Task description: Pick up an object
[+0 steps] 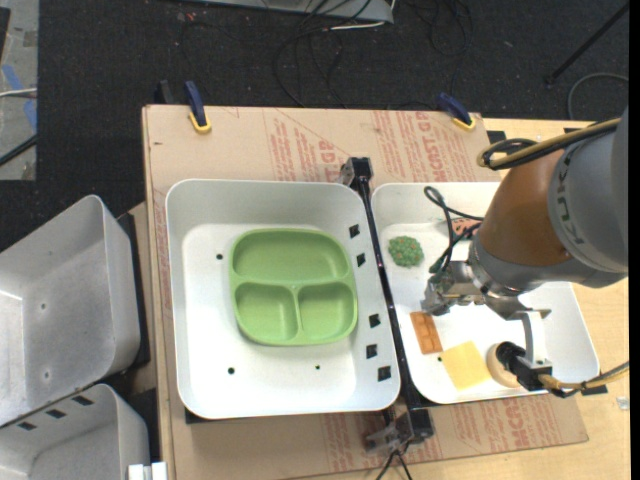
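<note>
Orange block point(427, 331) lies nr near-left corner of right-hand bin point(572, 330), yellow square point(463, 365) just beside it, green knobbly ball point(405, 250) by left wall; gripper point(441, 296) betw. ball & block, open/closed state cannot be told.

White for both bins: the left bin point(190, 268), specked with small black marks, and the right bin point(570, 338). Pale green on the plate point(295, 286). Darker, mottled green on the lump point(405, 250). Orange-brown on the strip point(427, 331), yellow on the square point(463, 364). Grey on the arm point(600, 198), with an orange band point(525, 213). Tan on the counter point(260, 143), printed with red lettering. Blue and yellow on the clamps point(198, 108).
</note>
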